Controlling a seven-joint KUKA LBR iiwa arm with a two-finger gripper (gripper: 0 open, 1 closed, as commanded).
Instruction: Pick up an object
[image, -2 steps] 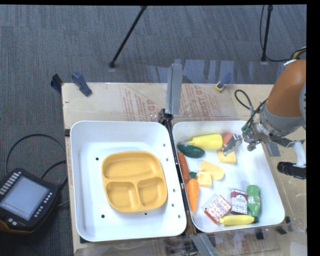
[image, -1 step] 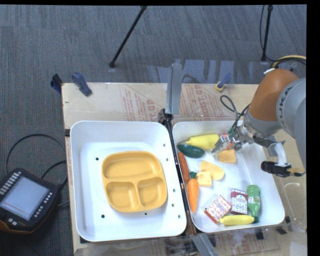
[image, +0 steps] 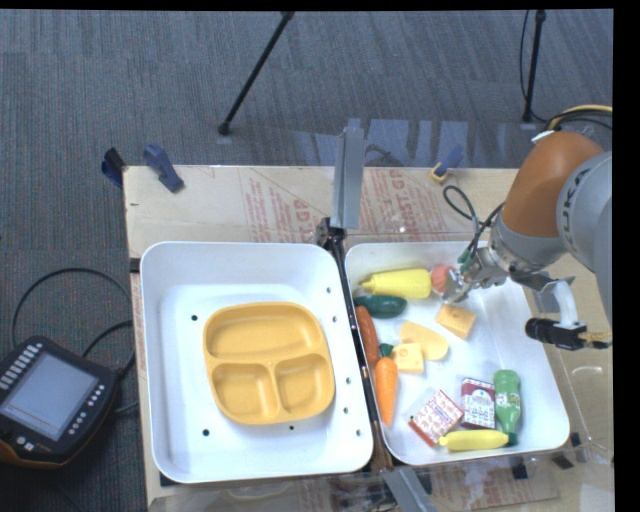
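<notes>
The right bin (image: 540, 385) holds several toy foods. A yellow corn cob (image: 398, 283) lies at the back, with a small red-orange tomato (image: 438, 277) at its right end. A cheese cube (image: 456, 320) sits just in front of them. My gripper (image: 461, 285) is low in the bin's back part, right beside the tomato and just above the cheese cube. The grey arm with its orange band (image: 548, 190) comes in from the right. I see nothing lifted.
Also in the right bin are a dark green cucumber (image: 380, 306), two carrots (image: 385, 388), a cheese wedge (image: 425, 340), two red packets (image: 435, 417), a green bottle (image: 507, 398) and a yellow banana (image: 473, 440). The left bin (image: 170, 290) holds a yellow divided tray (image: 268, 362).
</notes>
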